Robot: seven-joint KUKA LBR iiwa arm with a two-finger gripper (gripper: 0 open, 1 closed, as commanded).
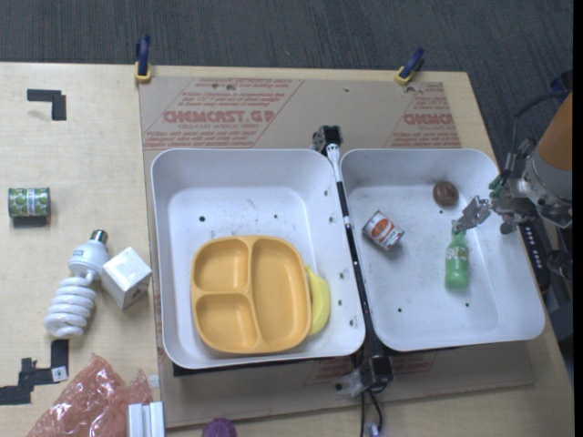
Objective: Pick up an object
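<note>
White bins side by side on a brown cardboard sheet [228, 107] with red print, clipped at the top edge by two blue-and-yellow clamps [143, 59].

Left bin [168, 176]: holds a yellow three-compartment tray [250, 294], with a banana [319, 300] tucked against the tray's right edge, partly under it.

Right bin [510, 312]: holds three things.
- small can [383, 230] with red-and-white label, lying tilted, left of centre
- brownish round object [445, 192], upper middle, too small to identify
- green bottle [456, 264], lying roughly lengthwise, cap toward the top, right of centre

Gripper [473, 215] reaching in from the right edge, over the right bin, just above the bottle's cap end. Touching or not: can't tell. Fingers too small and blurred to read; open or closed can't be judged. Nothing seen clamped between them. Orange band [560, 130] of the arm at the far right.

Outside the bins, on the wooden bench [82, 180] to the left:
- green-labelled can [28, 203] on its side
- white spiral light bulb [76, 288], just beside a white cube [127, 277]
- red mesh bag [82, 399] at the bottom
- black L-shaped tape mark [50, 101] near the top left
</note>
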